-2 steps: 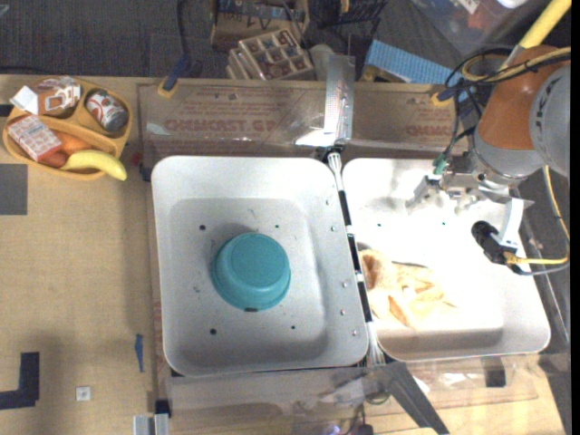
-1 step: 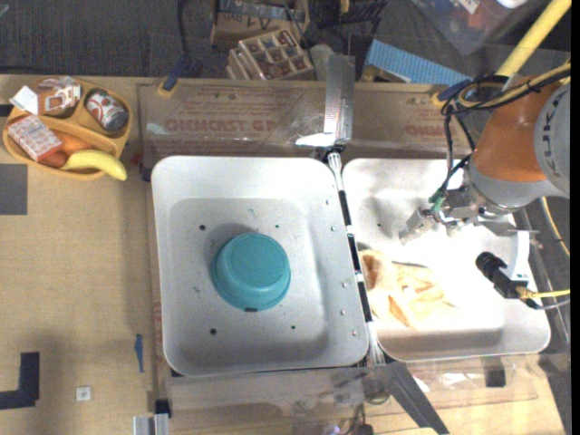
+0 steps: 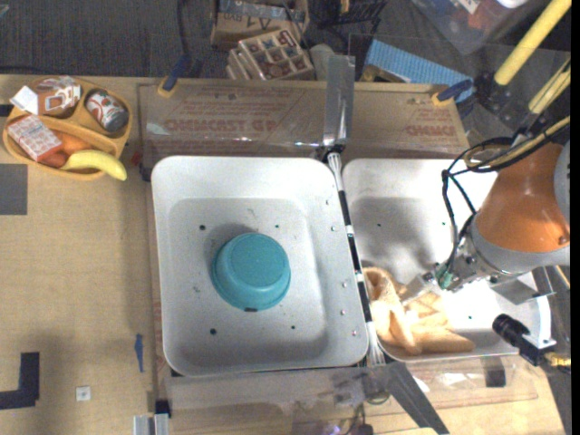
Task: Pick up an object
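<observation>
- Camera view looked down at a slant on a tan desk [image 3: 82, 270] bearing two shallow white bins side by side, with cardboard, cables and clutter behind them.
- At the right, the grey arm with its orange band [image 3: 524, 208] reached down into the right bin [image 3: 399, 198]; the gripper [image 3: 441, 279] sat low over the bin floor, and whether it was open or shut could not be told, nor whether it had hold of anything.
- Just to the gripper's left and below it lay a crumpled tan object [image 3: 412, 320], soft-looking, bunched in the bin's lower left corner against the near wall and close to the divider between the bins; contact between the two could not be made out.
- Open white floor showed in the upper half of the right bin, crossed by a black cable [image 3: 450, 198] looping from the arm.
- Farther left, a teal bowl [image 3: 253, 271] sat upside down near the middle of the left bin [image 3: 181, 188], well apart from every wall.
- At the desk's far left corner stood a yellow dish [image 3: 18, 143] with a banana [image 3: 97, 162] and small packets.
</observation>
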Controlling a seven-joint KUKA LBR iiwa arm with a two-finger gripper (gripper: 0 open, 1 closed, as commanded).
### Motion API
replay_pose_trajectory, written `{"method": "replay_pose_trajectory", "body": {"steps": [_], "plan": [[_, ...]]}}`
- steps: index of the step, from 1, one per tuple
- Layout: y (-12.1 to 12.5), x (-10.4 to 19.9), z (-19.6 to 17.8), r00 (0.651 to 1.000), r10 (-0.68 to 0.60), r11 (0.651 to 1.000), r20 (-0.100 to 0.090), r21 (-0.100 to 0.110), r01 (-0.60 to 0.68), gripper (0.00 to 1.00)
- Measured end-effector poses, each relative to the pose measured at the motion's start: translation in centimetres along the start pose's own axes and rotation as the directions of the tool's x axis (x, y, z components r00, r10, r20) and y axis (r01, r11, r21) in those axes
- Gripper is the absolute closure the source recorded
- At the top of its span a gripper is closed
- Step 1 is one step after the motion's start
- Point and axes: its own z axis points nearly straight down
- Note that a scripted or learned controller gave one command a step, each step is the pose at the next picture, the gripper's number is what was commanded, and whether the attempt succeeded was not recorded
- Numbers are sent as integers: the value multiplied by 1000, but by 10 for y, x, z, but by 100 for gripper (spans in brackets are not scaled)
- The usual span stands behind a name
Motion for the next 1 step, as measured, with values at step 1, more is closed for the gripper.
{"method": "replay_pose_trajectory", "body": {"steps": [1], "plan": [[-2, 9, 12, 994, 105, 994, 7, -12, -104, 0]]}}
